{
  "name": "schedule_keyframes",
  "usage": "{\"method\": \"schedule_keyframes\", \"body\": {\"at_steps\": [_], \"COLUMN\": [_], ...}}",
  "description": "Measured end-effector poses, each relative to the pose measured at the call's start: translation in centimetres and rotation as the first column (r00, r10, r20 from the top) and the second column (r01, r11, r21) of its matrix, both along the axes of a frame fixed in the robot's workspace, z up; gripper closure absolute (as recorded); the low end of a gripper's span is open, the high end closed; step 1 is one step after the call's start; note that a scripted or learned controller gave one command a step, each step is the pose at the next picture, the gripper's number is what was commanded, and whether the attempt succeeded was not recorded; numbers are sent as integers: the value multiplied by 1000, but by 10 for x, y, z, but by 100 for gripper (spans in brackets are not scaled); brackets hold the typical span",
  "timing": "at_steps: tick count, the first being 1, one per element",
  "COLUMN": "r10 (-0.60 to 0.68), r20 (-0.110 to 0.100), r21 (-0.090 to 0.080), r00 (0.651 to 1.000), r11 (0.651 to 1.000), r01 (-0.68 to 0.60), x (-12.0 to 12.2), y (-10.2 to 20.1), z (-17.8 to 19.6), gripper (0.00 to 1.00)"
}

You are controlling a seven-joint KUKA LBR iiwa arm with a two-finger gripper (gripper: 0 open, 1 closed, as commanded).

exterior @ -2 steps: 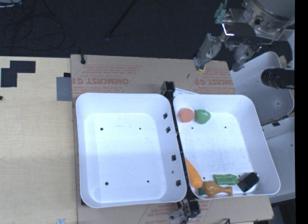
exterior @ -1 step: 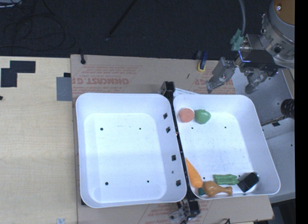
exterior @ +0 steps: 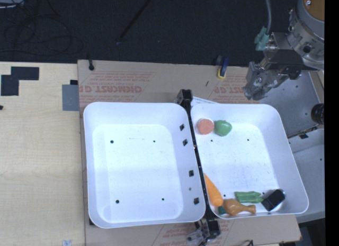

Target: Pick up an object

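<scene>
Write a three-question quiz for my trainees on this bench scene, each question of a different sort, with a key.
1. True or false: the orange carrot lies in the left bin.
2. Multiple choice: the tool hangs over A) the left bin's middle, B) the right bin's far rim, C) the black block.
3. Fill in: the pink round piece sits beside a ____ round piece.

Key: 1 false; 2 B; 3 green.
</scene>
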State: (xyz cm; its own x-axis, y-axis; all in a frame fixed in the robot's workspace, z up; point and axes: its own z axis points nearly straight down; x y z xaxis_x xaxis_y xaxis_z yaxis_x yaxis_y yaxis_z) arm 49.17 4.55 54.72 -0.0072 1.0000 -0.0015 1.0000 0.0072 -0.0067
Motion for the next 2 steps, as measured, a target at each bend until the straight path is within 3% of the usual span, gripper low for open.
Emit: {"method": "schedule_keyframes", "body": {"at_steps": [1,2], "r10": [5,-3], "r20": [0,3], "r21": [1,0], "r00": [1000,1000], "r11": [1000,1000], "r01": [-5,3], "x": [-17,23], "y": [102,114], "z": [-11,-11], "gripper": [100,100]}}
